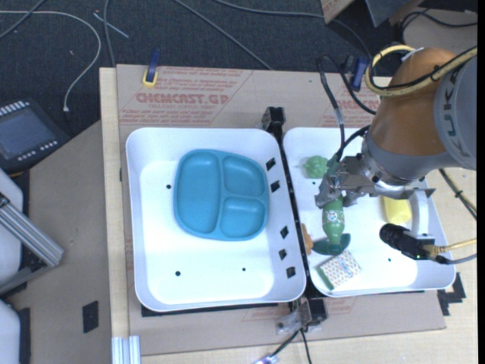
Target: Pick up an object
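**A:** Can anyone read the writing on the board under the bins? I get "CHEMCAST GP" in red on the cardboard sheet (189,97), printed upside-down from this angle, plus a fainter repeat near the right side. The smaller lines are too blurry for me.

**B:** Same here, that's all I can make out. Quick count: two white bins on the tabletop (114,226), side by side. The left bin (151,271) has one blue plate (221,194) with three sections. The right bin (394,275) has about five things: a green bottle (333,221), a light green lump (315,165) at the back, a dark teal piece (332,243) touching the bottle's near end, a small checkered packet (338,268) near the front and something yellow (397,210) half hidden under the arm.

**A:** And the pincer (334,193)?

**B:** Right above the far end of the bottle, pretty much on top of it. Can't tell if it's spread or closed, or gripping anything. The bottle looks like it's lying in the bin.

**A:** One blue clip (151,68) on the cardboard's back edge too.
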You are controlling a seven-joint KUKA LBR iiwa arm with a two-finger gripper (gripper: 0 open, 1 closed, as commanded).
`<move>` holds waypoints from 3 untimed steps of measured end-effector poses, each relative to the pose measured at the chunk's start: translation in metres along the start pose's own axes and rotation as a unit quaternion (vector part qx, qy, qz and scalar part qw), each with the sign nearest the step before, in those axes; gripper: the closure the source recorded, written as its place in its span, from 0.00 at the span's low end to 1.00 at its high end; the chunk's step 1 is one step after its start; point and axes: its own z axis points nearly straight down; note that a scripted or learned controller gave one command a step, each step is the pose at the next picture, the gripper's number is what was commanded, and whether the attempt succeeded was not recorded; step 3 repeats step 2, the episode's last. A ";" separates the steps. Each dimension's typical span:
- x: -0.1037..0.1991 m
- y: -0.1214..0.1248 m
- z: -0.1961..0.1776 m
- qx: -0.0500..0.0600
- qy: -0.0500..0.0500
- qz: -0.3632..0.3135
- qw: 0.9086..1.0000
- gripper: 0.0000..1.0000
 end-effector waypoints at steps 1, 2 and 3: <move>0.060 -0.005 -0.005 0.000 -0.001 0.001 1.000 1.00; 0.114 -0.001 0.006 0.000 -0.001 0.001 1.000 1.00; 0.114 -0.001 0.006 0.000 -0.001 0.001 1.000 1.00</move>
